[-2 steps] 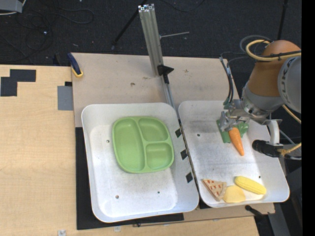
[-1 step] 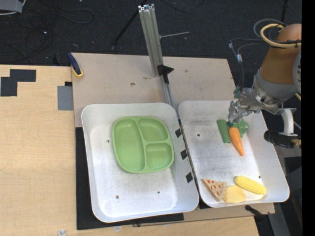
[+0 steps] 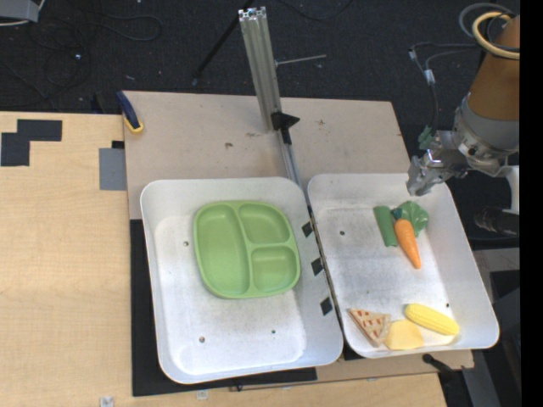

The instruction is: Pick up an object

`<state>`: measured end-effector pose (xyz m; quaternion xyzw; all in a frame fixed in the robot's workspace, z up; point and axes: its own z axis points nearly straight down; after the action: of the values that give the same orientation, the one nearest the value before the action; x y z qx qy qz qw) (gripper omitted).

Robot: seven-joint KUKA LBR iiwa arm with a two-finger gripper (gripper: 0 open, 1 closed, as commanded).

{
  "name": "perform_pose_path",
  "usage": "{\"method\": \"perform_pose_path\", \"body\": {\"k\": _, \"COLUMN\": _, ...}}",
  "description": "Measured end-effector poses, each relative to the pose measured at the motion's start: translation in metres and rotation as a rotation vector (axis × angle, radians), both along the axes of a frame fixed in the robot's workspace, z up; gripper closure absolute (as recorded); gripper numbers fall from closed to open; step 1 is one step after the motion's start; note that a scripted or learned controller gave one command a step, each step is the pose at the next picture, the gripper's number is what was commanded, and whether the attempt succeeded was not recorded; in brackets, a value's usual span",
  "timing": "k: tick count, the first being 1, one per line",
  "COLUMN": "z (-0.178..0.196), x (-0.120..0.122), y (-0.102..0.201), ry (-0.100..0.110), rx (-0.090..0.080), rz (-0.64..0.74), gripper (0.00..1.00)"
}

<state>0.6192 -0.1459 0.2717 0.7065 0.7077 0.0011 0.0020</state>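
Note:
In the right bin (image 3: 356, 265) an orange toy carrot (image 3: 408, 240) with green leaves lies near the far right side, next to a flat green piece (image 3: 386, 225). At the bin's near right corner sit a yellow corn cob (image 3: 431, 319), a pale yellow lump (image 3: 404, 337) and a pizza slice (image 3: 369, 325). My gripper (image 3: 422, 176) hangs over the far right rim of that bin, just above and beyond the carrot's leaves. Nothing shows between its fingers.
The left bin (image 3: 170, 312) holds a green divided plate (image 3: 247, 249). An upright aluminium post (image 3: 261, 66) stands behind the bins. A wooden board (image 3: 59, 253) lies to the left, and a blue and yellow tool (image 3: 130, 113) lies on the bench's far left corner.

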Motion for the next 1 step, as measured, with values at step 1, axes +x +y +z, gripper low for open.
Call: {"method": "perform_pose_path", "body": {"k": 1, "z": 0.0008, "x": -0.0072, "y": 0.0567, "ry": 0.007, "rx": 0.003, "rz": 0.003, "gripper": 1.0}}
